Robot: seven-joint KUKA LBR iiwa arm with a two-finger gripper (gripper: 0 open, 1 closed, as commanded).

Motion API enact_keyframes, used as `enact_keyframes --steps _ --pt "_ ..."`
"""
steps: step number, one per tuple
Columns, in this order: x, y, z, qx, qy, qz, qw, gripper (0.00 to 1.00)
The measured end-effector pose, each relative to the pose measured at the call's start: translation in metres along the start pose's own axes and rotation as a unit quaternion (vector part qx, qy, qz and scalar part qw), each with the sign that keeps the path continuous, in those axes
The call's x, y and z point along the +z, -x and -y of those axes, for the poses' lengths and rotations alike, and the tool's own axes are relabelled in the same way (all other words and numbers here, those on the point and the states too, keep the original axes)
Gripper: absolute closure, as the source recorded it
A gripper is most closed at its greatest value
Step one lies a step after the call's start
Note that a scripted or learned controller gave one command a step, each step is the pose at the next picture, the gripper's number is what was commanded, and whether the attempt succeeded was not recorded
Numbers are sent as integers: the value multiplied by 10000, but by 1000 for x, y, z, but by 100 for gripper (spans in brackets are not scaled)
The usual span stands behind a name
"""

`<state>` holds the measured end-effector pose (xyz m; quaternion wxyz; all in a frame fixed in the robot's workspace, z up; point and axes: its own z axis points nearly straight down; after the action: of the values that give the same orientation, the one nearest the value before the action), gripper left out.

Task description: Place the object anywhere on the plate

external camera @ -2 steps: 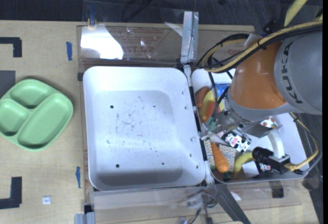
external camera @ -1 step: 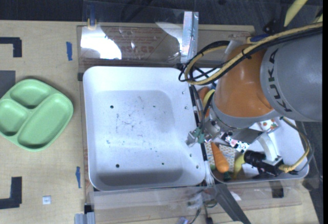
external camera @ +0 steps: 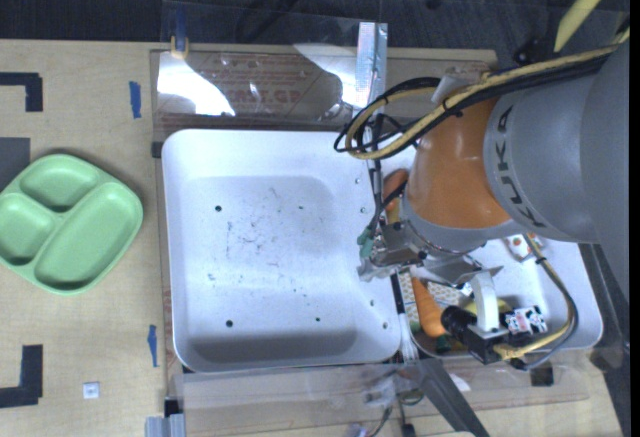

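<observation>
Plate point(external camera: 68, 222): green, divided, left of bins, well apart from arm.
Object point(external camera: 429, 308): orange carrot-like piece; judged light, stiff; grip mid-length.
Gripper point(external camera: 400, 260): state cannot be told.

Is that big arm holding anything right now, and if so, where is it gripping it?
It cannot be told. The arm's wrist covers its gripper over the right bin; an orange object lies beside it, but no grip shows.

Grey arm point(external camera: 560, 145) hangs over right bin point(external camera: 575, 310); green plate point(external camera: 68, 221) sits far left.
</observation>
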<state>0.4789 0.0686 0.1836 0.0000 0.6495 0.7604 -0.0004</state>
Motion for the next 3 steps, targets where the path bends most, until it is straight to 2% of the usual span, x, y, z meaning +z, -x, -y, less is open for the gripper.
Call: enact_keyframes --steps 1,2,3 --pt "-9 0 -1 0 7 4 10000 100" --pt "-21 -39 -14 2117 -5 3 9773 100" --pt "-30 -39 -15 2103 -10 9 9776 100"
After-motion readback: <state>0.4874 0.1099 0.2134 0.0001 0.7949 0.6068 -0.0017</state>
